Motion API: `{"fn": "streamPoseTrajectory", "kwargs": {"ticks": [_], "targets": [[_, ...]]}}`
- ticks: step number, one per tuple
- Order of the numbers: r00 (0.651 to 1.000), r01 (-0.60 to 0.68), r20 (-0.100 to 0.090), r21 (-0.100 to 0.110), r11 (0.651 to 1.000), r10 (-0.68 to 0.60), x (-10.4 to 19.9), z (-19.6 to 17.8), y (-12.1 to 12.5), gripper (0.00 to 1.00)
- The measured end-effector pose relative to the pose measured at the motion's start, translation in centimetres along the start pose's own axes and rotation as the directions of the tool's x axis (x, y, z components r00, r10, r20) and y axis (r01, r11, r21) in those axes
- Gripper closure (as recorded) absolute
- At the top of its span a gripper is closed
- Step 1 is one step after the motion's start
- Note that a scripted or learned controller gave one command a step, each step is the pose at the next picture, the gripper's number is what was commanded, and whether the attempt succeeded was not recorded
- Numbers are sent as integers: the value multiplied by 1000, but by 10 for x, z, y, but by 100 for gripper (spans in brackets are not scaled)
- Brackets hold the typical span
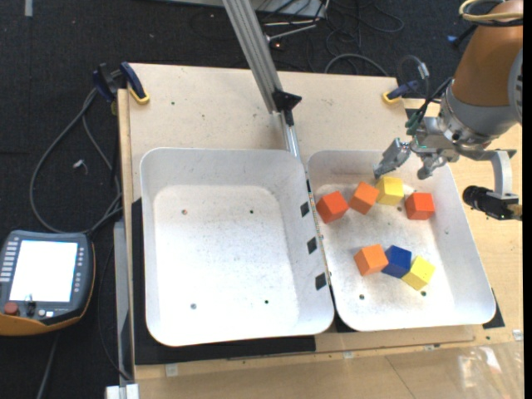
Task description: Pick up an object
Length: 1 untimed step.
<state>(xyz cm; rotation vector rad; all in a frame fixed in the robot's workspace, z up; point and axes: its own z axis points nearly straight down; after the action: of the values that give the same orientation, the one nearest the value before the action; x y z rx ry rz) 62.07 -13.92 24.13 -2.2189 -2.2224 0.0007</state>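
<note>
Several small blocks lie in the right bin [465, 248]. An orange-red block [332, 206], an orange block [364, 198], a yellow block [391, 191] and a red block [420, 205] form a row across the bin's upper part. Lower down sit an orange block [371, 259], a blue block [398, 261] and a yellow block [420, 272], touching each other. My gripper [409, 163] hangs open just above the yellow block in the row, its two fingers spread to either side, with nothing between them.
The left bin [158, 223] lies beside the right one, split from it by a raised rim. A slanted metal pole [253, 44] crosses the bench's back. A teach pendant [41, 281] rests off the bench at the left. Clamps sit at both back corners.
</note>
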Motion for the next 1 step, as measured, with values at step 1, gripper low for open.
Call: {"fn": "streamPoseTrajectory", "kwargs": {"ticks": [1], "targets": [[1000, 2, 3, -4, 1000, -2, -14, 27, 50, 0]]}}
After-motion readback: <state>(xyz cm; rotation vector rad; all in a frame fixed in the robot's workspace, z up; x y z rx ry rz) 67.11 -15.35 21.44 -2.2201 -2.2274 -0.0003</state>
